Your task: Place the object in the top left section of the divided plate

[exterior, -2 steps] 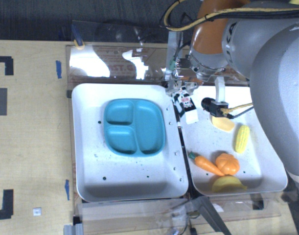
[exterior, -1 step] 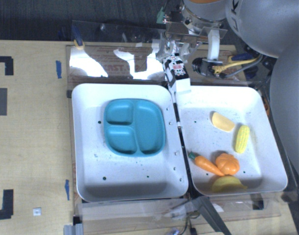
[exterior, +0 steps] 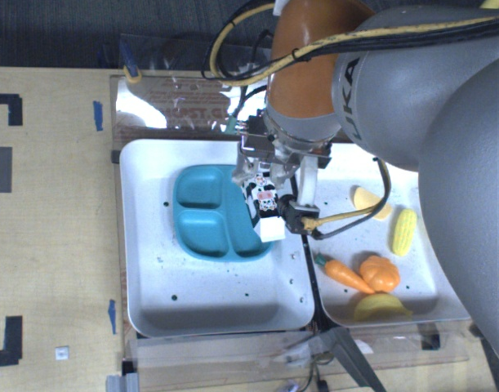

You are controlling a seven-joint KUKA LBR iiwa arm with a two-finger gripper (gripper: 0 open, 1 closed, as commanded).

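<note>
Wooden counter [exterior: 53, 243] carries two white bins side by side; dark floor along 12 o'clock.

Left bin [exterior: 151, 292] holds the blue plate [exterior: 212, 211], three sections, sitting toward the bin's 1 o'clock. All visible sections look bare. Plate's right edge is partly hidden under the arm.

Right bin [exterior: 412, 300] holds the toy food: corn [exterior: 403, 229] at 3 o'clock, a pale yellow piece [exterior: 365, 198] just beside it, carrot [exterior: 345, 274] touching an orange fruit [exterior: 381, 273] near 6 o'clock, and a yellow piece [exterior: 378, 305] below those.

Tool [exterior: 269, 211] hangs over the plate's right edge, close to the wall between the bins. Can't tell whether it is clenched or released: the wrist body and cable block the tips. A small white block [exterior: 272, 229] sits at the tool's lower end; can't tell if it's an object or tool hardware.

My read: which item is the task's thing isn't settled from this view. All the food I can see lies in the right bin, nothing on the plate. Arm parked over the plate fits a placing pose, but target is the top left section, toward 10 o'clock from the tool.
</note>
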